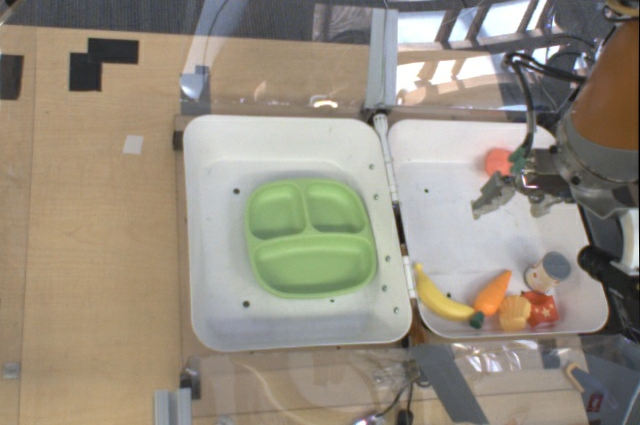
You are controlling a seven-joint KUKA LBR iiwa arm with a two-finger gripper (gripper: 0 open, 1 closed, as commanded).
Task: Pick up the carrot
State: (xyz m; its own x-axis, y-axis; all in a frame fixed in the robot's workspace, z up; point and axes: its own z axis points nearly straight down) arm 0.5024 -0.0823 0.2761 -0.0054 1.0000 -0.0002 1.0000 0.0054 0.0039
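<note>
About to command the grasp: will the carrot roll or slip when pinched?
The carrot looks like a smooth, rigid toy, so probably light but slippery. Its tapered, round body may squirt from a pinch or roll. The banana and other toys crowd it, so a push likely shifts them too.

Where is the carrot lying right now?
The carrot lies near the front edge of the right bin, between the banana on its left and the yellow toy on its right, below the gripper.

Two bins: left (210,213), right (440,163). One green plate (310,238). One banana (440,296), one carrot (492,293), one orange-red piece (498,160) at 12 o'clock, three other small toys at 5 o'clock.
</note>
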